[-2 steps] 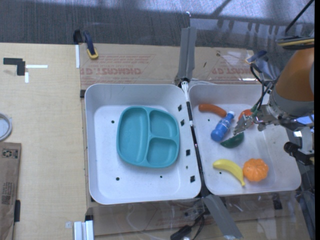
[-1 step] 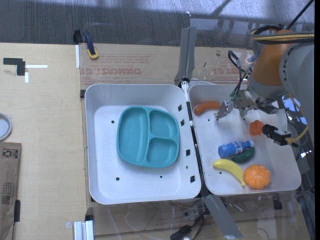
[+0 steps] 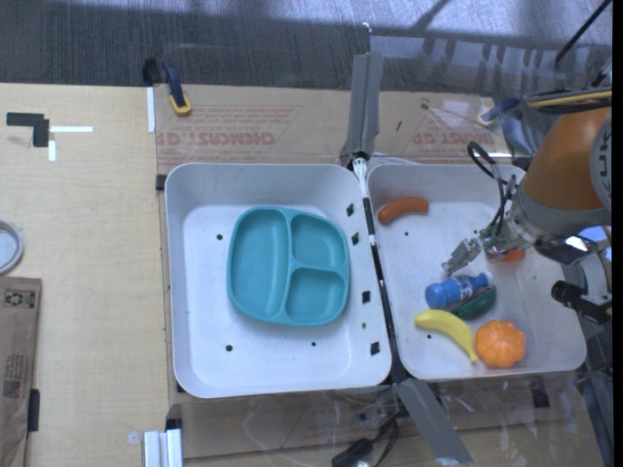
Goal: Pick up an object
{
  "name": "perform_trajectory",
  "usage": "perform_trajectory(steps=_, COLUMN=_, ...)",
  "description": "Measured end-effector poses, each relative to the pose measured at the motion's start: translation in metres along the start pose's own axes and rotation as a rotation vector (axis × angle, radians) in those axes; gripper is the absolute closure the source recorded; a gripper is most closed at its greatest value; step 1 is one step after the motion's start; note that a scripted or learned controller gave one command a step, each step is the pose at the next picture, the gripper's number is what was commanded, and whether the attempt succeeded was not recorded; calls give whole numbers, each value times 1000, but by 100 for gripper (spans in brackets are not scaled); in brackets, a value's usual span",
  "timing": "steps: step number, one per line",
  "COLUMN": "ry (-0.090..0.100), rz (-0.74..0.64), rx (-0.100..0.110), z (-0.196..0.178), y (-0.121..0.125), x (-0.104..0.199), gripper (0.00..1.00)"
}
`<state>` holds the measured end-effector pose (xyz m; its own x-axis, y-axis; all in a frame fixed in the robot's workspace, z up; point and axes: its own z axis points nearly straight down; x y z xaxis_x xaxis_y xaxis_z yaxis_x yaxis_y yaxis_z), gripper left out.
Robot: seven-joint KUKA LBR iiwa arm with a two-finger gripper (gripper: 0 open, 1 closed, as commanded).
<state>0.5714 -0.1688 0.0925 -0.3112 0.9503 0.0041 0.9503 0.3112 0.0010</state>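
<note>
I have the gripper (image 3: 461, 257) low in the right bin (image 3: 545, 363), fingers spread around nothing. The blue bottle (image 3: 458, 289) lies just below them toward the bin's near edge, long axis left-right.

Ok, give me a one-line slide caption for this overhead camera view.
KUKA arm's gripper poised in the right bin above a blue bottle, banana and orange; teal tray sits left.
</note>
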Motion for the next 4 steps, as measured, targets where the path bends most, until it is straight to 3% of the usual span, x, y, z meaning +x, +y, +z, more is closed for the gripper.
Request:
perform_trajectory(steps=1, ry=-4, rz=-65, rx=1, z=1, y=-33, x=70, gripper=0)
perform_trajectory(steps=2, ry=-5, rz=-59, rx=-2, z=-9, y=-32, x=68, gripper=100)
perform_trajectory(steps=3, ry=-5, rz=-60, rx=-1, z=-9, y=-32, x=68, gripper=0)
perform_trajectory(steps=4, ry=-4, rz=-72, rx=1, z=1, y=-36, x=80, gripper=0)
